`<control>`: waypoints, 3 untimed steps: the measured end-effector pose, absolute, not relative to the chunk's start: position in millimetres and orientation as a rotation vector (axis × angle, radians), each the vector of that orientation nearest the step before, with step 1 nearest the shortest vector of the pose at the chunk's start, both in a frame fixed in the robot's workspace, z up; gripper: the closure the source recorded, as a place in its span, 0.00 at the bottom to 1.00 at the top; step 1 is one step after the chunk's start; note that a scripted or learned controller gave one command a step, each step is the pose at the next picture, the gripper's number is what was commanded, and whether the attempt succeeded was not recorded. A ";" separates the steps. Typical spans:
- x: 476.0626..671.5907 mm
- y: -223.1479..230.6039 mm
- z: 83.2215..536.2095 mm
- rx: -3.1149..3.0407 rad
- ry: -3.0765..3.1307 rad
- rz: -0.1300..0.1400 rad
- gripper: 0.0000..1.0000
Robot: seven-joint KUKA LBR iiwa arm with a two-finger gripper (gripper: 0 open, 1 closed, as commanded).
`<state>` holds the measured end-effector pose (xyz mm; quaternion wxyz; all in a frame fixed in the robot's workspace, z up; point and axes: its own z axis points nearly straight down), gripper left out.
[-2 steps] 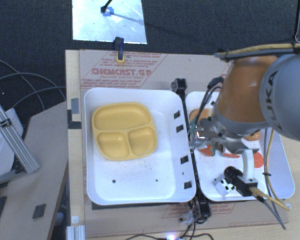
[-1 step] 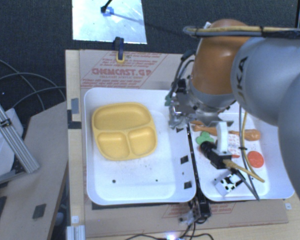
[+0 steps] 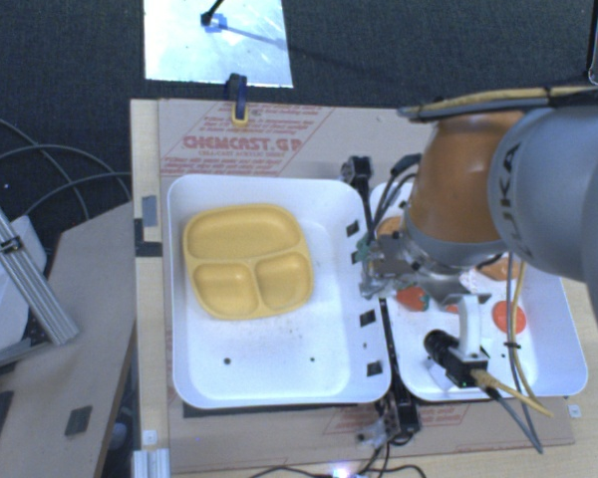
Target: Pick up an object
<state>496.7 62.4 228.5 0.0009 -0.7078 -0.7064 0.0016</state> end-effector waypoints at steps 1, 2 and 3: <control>504.1 118.1 239.0 -2.211 -2.231 -0.006 1.00; 487.6 61.2 283.5 -2.227 -2.222 -0.006 1.00; 484.9 130.9 218.1 -2.208 -2.228 0.004 1.00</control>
